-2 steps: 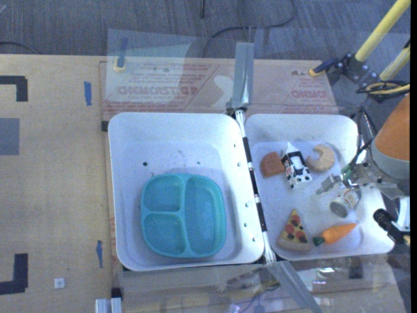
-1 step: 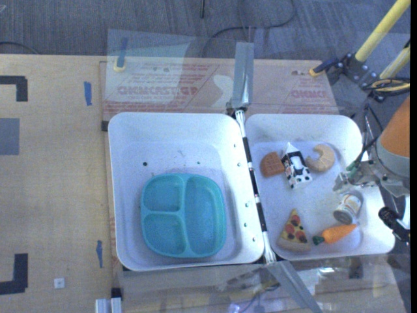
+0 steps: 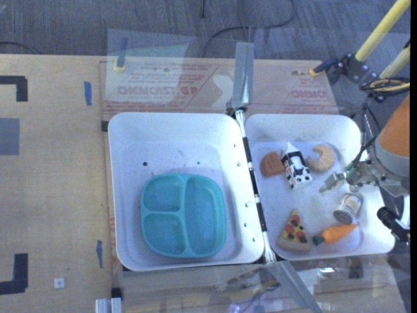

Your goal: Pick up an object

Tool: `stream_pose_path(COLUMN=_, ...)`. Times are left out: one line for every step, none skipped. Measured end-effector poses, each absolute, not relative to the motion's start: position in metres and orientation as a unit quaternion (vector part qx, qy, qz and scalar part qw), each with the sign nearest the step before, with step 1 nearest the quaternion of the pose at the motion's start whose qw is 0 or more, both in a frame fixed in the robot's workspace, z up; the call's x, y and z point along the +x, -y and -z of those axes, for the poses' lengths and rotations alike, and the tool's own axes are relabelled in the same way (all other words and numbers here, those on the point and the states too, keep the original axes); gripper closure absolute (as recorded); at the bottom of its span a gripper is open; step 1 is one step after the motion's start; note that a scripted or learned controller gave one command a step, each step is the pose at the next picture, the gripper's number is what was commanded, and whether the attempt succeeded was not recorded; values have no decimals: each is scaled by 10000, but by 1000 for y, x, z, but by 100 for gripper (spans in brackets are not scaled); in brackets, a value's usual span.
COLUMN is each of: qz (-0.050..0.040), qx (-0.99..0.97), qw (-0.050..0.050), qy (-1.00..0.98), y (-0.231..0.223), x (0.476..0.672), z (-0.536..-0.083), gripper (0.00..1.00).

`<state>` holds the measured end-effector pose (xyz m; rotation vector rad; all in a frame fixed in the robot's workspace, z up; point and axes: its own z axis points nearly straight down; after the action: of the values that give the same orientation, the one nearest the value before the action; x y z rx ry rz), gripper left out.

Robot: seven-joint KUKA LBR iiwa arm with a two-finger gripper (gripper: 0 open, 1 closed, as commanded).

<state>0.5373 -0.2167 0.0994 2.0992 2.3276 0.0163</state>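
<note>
Objects to pick: six small toy things lie in the right shallow white bin [image 3: 306, 124], all close to the tool.
Tool: the two-finger tool [image 3: 333, 181] of the grey arm with the orange band [image 3: 396, 139] is low over the right part of this bin; its thin fingers look spread apart, with nothing between them.
Small silver can [image 3: 348, 207]: just below the tool, lying tilted on the bin floor.
Orange toy carrot with green end [image 3: 336, 233]: further below the tool, beyond the can.
Toy pizza slice [image 3: 294, 230]: below and to the left of the tool, beside the carrot's green end.
Beige croissant-shaped toy [image 3: 322, 156]: just above the tool.
Black and white carton [image 3: 295, 168]: left of the tool.
Round brown cookie [image 3: 272, 164]: left of the carton, touching it.
Teal plastic divided tray [image 3: 184, 214]: far to the left of the tool, in the left white bin [image 3: 130, 135].
Bench [image 3: 52, 175]: light wooden surface under both bins.
</note>
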Motion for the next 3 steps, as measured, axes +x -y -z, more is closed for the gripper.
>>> stream_pose_path(qz=-9, qx=6576, qw=28, qy=-7534, y=177, x=662, z=-87, gripper=0)
stream_pose_path(qz=-15, qx=6430, qw=25, qy=-7658, y=138, x=622, z=-88, gripper=0)
stream_pose_path(qz=-23, qx=6973, qw=35, qy=-7167, y=128, x=557, z=-89, gripper=0)
